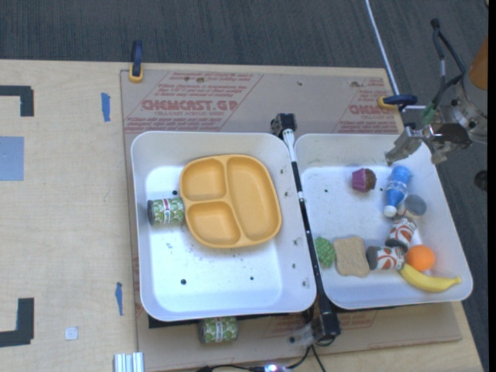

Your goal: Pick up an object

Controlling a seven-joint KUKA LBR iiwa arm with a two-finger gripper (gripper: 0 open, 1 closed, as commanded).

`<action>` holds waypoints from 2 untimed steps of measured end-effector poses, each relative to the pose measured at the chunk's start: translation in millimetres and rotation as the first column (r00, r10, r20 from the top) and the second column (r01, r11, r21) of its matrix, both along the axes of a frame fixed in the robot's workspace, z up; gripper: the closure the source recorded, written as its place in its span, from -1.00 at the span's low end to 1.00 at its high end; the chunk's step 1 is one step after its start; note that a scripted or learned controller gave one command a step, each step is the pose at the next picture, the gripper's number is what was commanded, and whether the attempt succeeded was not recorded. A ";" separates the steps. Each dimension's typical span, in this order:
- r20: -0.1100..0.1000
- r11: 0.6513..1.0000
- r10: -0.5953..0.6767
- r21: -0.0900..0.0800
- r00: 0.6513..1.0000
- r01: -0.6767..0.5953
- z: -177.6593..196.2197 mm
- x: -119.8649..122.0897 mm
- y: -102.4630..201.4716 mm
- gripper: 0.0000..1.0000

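While end effector [419,139] hovers spread, red print on board [194,99] perhaps reads CHEMCAST.

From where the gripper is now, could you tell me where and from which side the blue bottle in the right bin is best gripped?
Grip the blue bottle across its blue body, coming straight down from above. It lies on its side, its long axis running from the bin's far edge towards the white cap end, so fingers should close across that axis. A grey lump sits close by the cap end; the upper body looks freer, I'd judge.
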State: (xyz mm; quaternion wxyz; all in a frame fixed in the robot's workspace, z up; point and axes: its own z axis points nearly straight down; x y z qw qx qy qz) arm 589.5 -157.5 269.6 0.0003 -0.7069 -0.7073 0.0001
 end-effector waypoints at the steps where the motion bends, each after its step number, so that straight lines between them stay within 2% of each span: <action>1: 0.004 1.000 0.002 0.002 1.000 -0.002 -173.7 51.0 -9.3 -1.00; 2: 0.005 1.000 0.002 0.000 1.000 -0.002 -163.5 51.3 -10.2 1.00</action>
